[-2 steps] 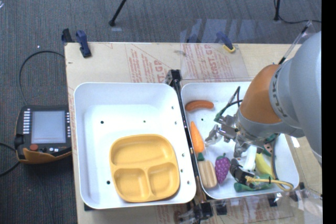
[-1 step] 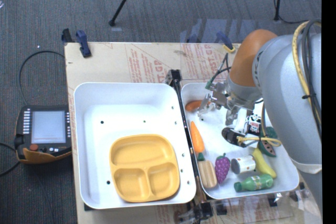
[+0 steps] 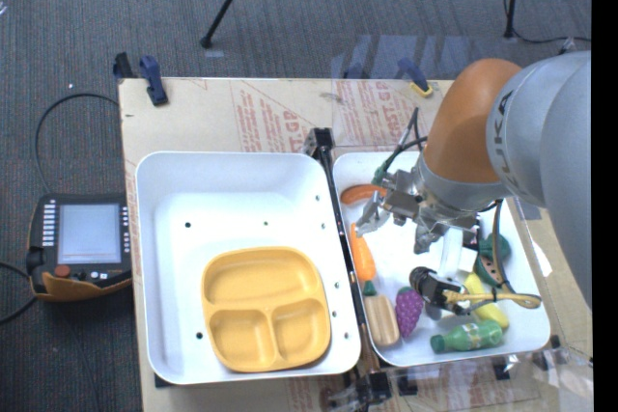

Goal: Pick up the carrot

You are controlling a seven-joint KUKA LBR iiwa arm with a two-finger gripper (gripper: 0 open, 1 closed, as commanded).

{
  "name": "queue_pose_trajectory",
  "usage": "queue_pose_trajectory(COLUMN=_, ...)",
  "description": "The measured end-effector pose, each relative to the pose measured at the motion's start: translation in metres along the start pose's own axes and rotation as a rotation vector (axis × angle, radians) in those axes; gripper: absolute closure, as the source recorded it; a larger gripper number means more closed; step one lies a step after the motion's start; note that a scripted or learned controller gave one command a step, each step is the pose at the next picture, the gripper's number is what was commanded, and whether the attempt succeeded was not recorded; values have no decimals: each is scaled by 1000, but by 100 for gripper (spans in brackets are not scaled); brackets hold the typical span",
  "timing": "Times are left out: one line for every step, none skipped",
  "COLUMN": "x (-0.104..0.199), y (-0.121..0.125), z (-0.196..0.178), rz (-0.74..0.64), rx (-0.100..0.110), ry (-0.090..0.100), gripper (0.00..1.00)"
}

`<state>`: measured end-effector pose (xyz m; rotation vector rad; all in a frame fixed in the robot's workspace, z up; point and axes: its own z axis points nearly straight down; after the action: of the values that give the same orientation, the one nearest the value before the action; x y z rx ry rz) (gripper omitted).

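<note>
Close to the front, small green plastic bottle (image 3: 467,336) lying flat. Orange toy carrot (image 3: 362,258) by right white bin's (image 3: 541,289) left wall. End effector (image 3: 420,222) just beside it; grip impossible to tell.

Two white bins (image 3: 154,207), one yellow tray (image 3: 266,309), one carrot (image 3: 362,258), one green bottle (image 3: 468,336).
</note>
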<state>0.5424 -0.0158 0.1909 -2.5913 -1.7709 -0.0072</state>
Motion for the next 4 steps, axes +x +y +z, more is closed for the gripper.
queue_pose_trajectory(x=-67, y=31, z=96, rz=129, rx=16, ry=-11, gripper=0)
queue_pose_trajectory(x=-44, y=63, z=104, rz=152, rx=7, ry=-5, gripper=0)
queue_pose_trajectory(x=-53, y=129, z=104, rz=105, rx=6, ry=-7, gripper=0)
queue_pose_trajectory(x=-75, y=55, z=105, rz=-20, rx=10, ry=-5, gripper=0)
